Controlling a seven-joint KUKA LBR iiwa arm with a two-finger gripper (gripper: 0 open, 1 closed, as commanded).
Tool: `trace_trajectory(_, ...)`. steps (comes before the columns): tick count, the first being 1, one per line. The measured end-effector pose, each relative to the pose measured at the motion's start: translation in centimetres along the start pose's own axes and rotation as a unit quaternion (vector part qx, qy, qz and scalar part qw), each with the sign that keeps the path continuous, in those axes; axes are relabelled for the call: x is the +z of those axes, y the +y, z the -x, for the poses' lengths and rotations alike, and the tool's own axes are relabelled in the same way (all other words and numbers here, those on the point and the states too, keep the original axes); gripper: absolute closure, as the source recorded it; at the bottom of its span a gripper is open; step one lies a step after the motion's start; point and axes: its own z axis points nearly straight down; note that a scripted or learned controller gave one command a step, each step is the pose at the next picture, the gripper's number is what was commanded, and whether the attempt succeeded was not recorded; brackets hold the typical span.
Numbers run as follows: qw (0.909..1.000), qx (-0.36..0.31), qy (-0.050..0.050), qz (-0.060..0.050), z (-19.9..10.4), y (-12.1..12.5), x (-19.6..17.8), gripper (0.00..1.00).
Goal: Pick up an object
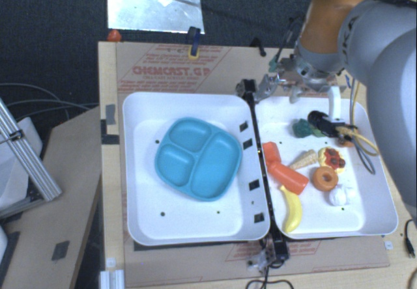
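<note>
— Where is the tool (279,84)?

— At the far end of the right bin (384,215), close to the wall that it shares with the left bin (130,151). It hangs from the grey arm (384,40), which comes in from the right, with the orange band (326,8) above it.

— Wide or narrow?

— I cannot tell; the wrist hides that part. Nothing shows in its grasp.

— And the things to pick?

— All lie in the right bin. A teal lump (302,128) sits nearest the tool. Nearer the camera, a small orange-red piece (270,150) lies against the shared wall, and an orange cylinder (287,176) lies just beside it, slanted. A cone (303,159) lies between that cylinder and a red-and-yellow piece (333,157). A doughnut (324,178) lies flat just below that piece, with a white lump (339,196) close by, toward the near edge. A yellow banana (292,209) lies along the near left part of the bin, its upper end near the cylinder.

— The left bin?

— One blue divided plate (199,157), flat, about in the middle.

— Under the bins?

— A printed cardboard sheet (176,68) on the bench.
</note>
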Motion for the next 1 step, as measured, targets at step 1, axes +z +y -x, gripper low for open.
trace_trajectory(1,0.9999,0.009,-0.002,-0.01,8.05,-1.01,10.36,0.0)
